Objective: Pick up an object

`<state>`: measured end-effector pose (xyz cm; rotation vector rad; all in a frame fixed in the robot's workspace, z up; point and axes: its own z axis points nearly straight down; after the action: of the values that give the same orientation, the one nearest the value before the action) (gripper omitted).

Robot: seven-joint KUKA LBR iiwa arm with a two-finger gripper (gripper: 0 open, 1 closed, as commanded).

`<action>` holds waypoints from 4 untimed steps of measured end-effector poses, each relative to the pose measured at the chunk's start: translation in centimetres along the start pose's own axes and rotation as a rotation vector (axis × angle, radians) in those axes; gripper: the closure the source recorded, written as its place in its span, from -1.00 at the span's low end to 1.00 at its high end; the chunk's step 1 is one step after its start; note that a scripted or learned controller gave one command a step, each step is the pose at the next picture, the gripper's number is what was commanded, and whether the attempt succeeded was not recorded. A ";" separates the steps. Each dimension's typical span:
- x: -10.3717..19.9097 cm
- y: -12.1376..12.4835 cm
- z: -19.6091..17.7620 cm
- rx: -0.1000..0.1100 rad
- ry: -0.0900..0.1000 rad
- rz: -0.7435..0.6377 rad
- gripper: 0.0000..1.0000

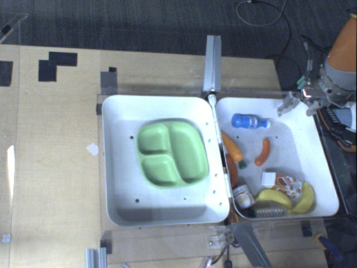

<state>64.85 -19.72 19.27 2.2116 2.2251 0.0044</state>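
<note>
- The gripper [294,100] hangs at the far right corner of the right bin [329,177], over its rim, with nothing between its fingers; the two metal fingers look spread apart, so I read the claw as open and unloaded
- No object is chosen or grasped yet: this looks like the approach step, ahead of any descent
- Possible targets all lie in the right bin: a blue bottle [249,121] on its side near the far edge, closest to the gripper; a small red sausage [262,152] near the middle; a carrot [231,146] along the left wall; bananas [290,199] in the near right corner, crowded against a printed packet [287,184], a small white block [269,178] and a jar [242,195]
- The left bin [117,149] holds a green divided tray [170,152]
- Next move, as I judge it: shift inward over one item and lower; the bottle or sausage stand apart from neighbours, while the near-edge cluster risks a muddled grip
</note>
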 end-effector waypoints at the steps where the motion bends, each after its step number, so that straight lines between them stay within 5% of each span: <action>1: 1.7 -4.2 10.4 -0.004 -0.001 0.052 -1.00; 2: 1.8 -3.9 9.1 -0.013 0.000 0.049 1.00; 3: 0.6 -2.6 -8.2 -0.003 -0.001 0.171 1.00; 4: 2.8 -8.2 -13.9 -0.002 -0.001 0.010 1.00</action>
<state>56.52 -16.92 33.15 2.2217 2.2120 0.0057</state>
